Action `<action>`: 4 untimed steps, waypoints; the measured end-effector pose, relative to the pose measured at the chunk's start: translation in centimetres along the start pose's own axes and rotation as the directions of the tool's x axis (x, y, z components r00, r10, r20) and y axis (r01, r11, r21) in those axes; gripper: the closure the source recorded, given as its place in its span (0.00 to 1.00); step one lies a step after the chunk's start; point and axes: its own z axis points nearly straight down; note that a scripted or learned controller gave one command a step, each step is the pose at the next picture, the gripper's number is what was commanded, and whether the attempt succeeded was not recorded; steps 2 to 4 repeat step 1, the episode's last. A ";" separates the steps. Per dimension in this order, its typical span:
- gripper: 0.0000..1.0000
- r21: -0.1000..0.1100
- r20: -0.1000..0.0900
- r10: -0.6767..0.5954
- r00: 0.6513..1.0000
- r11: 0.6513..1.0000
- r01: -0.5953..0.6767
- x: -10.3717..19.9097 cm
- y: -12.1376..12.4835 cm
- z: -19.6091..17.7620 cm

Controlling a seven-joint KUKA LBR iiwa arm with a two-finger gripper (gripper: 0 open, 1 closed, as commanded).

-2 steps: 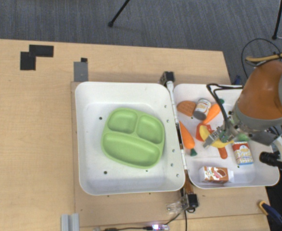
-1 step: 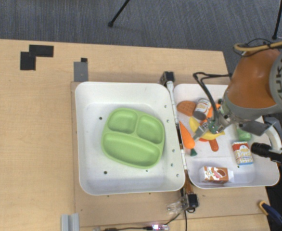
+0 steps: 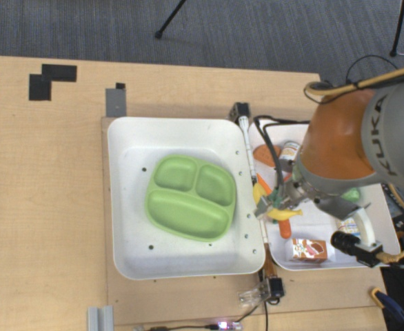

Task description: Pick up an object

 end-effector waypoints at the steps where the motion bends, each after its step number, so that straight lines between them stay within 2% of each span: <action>1: 1.00 -0.002 0.002 -0.454 0.891 0.891 0.454 4.2 2.0 -4.0; 4: 1.00 -0.002 0.002 -0.454 0.891 0.891 0.454 4.2 2.0 -4.0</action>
